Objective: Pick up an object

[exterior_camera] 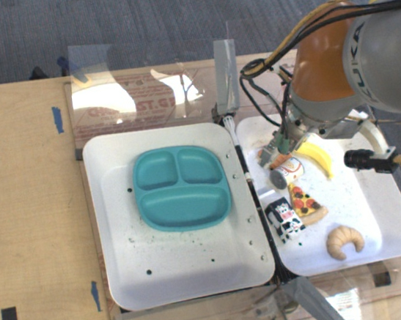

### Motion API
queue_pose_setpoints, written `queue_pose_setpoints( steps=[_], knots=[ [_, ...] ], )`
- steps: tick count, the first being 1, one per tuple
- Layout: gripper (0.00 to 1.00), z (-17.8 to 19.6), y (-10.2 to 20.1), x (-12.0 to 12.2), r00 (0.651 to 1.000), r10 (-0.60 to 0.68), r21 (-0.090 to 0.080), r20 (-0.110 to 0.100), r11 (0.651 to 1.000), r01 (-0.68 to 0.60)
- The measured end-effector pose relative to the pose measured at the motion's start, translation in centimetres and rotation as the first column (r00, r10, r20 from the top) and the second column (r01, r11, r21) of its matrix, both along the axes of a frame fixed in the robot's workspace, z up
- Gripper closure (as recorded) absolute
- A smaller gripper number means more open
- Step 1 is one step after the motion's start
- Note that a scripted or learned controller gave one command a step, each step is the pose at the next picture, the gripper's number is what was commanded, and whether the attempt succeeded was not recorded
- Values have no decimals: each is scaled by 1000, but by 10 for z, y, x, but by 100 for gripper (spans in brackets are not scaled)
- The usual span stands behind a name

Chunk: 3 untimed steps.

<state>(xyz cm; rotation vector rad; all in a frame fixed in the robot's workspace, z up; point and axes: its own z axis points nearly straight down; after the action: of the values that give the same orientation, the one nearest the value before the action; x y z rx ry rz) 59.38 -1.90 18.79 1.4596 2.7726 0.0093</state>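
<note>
The end effector (281,144) sits low in the right bin (396,232) beside a curved yellow banana (317,157); its grip state I cannot tell; a smooth teal divided plate (182,188) lies in the left bin (119,263).

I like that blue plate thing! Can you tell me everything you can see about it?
The teal plate is a rounded, divided tray that looks like smooth plastic. It has three sections: two smaller ones at the far side and one long one at the near side. It lies flat, right way up, near the middle of the left white bin, resting on the bin's floor. Nothing sits in it, and nothing else touches it.
</note>
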Motion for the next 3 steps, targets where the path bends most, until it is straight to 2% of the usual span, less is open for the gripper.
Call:
queue_pose_setpoints(
  steps=[1, 2, 3],
  knots=[
    [100, -4, 98, -54, 876, -483, -1, -14, 876, 483],
    [100, -4, 158, -101, 438, -899, -6, -13, 438, 899],
    [100, 16, 247, -59, 103, -995, -3, -11, 103, 995]
  ],
)
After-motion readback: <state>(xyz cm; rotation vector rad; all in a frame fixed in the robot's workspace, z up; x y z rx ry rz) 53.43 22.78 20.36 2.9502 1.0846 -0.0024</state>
